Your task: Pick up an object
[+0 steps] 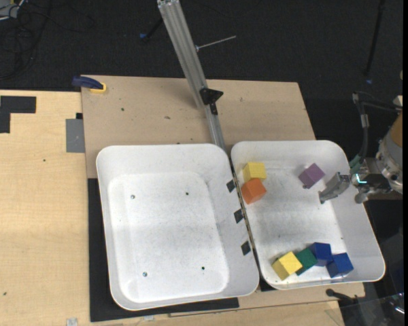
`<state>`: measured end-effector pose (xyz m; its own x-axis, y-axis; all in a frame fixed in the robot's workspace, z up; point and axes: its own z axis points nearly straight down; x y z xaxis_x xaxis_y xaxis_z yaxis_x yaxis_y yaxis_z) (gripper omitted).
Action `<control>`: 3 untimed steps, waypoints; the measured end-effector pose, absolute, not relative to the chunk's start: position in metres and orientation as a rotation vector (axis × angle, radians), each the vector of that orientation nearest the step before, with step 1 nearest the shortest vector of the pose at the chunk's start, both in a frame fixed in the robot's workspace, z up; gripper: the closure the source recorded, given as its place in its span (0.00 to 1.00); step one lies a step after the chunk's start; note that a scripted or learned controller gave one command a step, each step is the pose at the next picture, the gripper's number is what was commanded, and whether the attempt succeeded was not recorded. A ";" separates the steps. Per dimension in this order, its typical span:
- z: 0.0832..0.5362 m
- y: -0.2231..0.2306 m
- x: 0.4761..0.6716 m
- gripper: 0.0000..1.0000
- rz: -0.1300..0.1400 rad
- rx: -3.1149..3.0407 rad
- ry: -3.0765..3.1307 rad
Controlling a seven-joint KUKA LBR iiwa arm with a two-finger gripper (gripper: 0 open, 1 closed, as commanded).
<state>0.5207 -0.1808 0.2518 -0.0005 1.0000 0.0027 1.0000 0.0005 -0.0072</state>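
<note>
The hand (345,189) is at the right rim of the right bin (367,240), reaching in from the right edge of the view. Two grey fingers are visible: one (332,187) extends over the bin floor, the other (364,195) lies at the rim. The fingers are spread apart, and nothing sits between them; the hand is released.

Object positions, relative to the hand:

- Purple block (311,175): just beside the hand, on its far-left side, on the bin floor. It is apart from the nearer finger, not touching.
- Yellow block (253,171): well to the left of the hand, near the left wall of the right bin.
- Orange block (253,191): directly in front of that yellow block and touching it, level with the hand and well to its left.
- Second yellow block (285,265), green block (304,259), and two blue blocks (321,252) (339,265): a tight cluster in the near corner area of the right bin, below the hand in the view and well apart from it. The blocks in the cluster touch or nearly touch one another.

The left bin (109,161) lies beyond the right bin, far left of the hand. Both bins rest on the surface (149,114). A metal rail (187,49) slants from the top of the view down to the gap between the bins.
</note>
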 end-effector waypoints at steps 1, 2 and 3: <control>0.254 -0.181 0.521 0.00 0.002 -2.221 -2.218; 0.192 -0.187 0.519 0.00 0.007 -2.217 -2.214; 0.142 -0.184 0.508 0.00 0.006 -2.216 -2.214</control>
<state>0.5082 -0.1841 0.1415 0.0011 1.0000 0.0036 1.0000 -0.0011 -0.0094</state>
